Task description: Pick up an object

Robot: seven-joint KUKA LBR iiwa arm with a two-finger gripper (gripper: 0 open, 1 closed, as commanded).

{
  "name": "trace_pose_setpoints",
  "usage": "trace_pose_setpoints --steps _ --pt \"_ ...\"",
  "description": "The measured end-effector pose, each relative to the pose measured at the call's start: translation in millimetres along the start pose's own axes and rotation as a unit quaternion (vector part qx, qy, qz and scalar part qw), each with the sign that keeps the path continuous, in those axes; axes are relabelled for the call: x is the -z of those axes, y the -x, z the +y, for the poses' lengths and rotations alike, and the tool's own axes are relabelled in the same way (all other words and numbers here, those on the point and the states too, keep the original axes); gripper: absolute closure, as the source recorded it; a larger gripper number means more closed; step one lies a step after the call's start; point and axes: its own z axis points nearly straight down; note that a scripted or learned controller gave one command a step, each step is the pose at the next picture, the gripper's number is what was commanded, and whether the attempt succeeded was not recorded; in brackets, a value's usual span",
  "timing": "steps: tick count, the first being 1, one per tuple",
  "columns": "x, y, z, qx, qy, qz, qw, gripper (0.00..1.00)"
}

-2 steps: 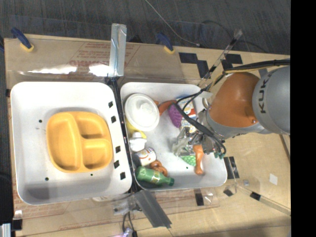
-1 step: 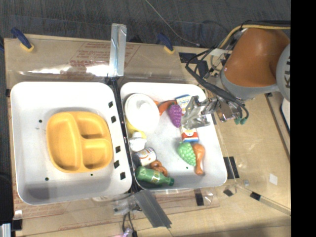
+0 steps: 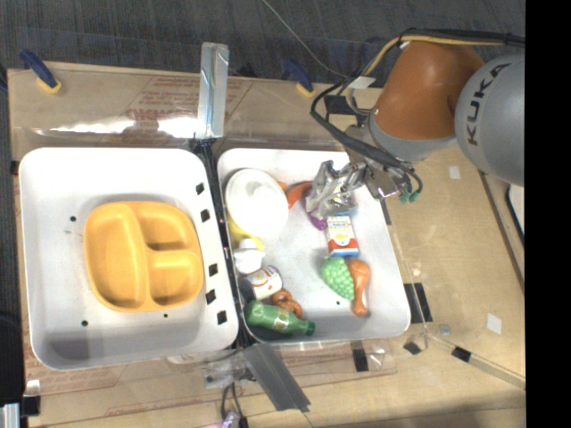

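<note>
The likeliest target, to my eye, is the small carton (image 3: 342,234), white and red with a blue patch, lying in the right bin (image 3: 385,315) just below the gripper (image 3: 334,188). A purple piece (image 3: 315,216) sits touching or just beside the gripper's left side, with an orange bit (image 3: 297,192) near it. The gripper is low over the bin's upper middle; its metal parts blur together here, so I cannot tell whether it is open, closed or gripping anything.

To do this step well, I would settle on one item and come straight down over its middle, closing across its narrow side. The carton has flat faces and should take a squeeze well; the crowded purple and orange pieces risk being nudged or caught together.

Below the carton lie a green bumpy fruit (image 3: 335,275) and an orange drumstick (image 3: 359,283), touching each other. Along the bin's left wall are a white bowl (image 3: 255,201), a yellow piece (image 3: 249,238), a small white-and-orange toy (image 3: 261,281) and a green bottle (image 3: 278,320) at the bottom.

The left bin (image 3: 53,185) holds a yellow divided tray (image 3: 143,253). Both bins rest on a brown bench (image 3: 464,266) marked with tape; beyond it is dark carpet (image 3: 134,7).
</note>
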Motion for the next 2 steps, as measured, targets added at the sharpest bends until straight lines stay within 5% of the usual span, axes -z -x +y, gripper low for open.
trace_pose_setpoints --steps 1,2 --pt "85.3 19.5 -42.4 -0.081 -0.003 -0.003 0.9967 1.00" --pt "75.9 50.2 3.0 -0.101 0.000 -0.001 0.9949 1.00"
